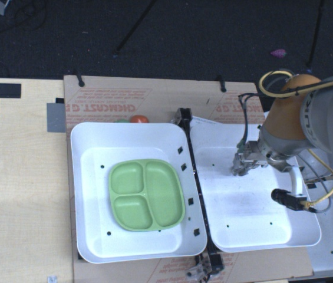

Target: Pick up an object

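Note:
A light green plate [147, 194] with three compartments lies flat in the middle of the left bin [89, 158]. My gripper [241, 165] hangs low over the floor of the right bin [254, 229], in its upper middle part, well to the right of the plate. Its tip points down and slightly left. Nothing shows under or beside it on the white floor. The orange band and grey wrist [287, 119] rise behind it on the right.
A small red-orange object [138, 119] and a bit of green [122, 121] sit on the cardboard just behind the left bin's far wall. A black divider [193, 181] runs between the bins. A black cylindrical piece [288, 199] on a yellow cable hangs by the right bin's right side.

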You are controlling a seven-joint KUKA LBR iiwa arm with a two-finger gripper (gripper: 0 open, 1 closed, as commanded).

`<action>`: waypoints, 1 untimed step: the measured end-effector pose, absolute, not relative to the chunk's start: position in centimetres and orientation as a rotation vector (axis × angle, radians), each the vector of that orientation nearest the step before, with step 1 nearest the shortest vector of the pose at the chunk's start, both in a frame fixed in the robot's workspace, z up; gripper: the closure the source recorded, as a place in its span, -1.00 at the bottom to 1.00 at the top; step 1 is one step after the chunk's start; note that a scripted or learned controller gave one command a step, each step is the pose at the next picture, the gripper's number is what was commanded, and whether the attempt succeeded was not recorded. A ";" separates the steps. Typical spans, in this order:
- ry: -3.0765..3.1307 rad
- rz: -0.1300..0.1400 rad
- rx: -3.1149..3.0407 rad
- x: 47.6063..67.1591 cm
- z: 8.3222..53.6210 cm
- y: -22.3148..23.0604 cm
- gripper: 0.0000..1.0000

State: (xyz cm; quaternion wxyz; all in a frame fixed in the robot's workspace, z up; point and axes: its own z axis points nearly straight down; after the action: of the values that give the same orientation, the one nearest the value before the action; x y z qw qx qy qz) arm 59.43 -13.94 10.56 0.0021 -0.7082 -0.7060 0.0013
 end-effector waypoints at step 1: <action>-2.218 -0.002 -2.229 59.4 16.6 -14.9 1.00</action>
State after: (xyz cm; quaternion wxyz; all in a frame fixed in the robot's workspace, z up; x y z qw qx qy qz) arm 59.41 -14.87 16.57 -0.0015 -0.7090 -0.7052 -0.0007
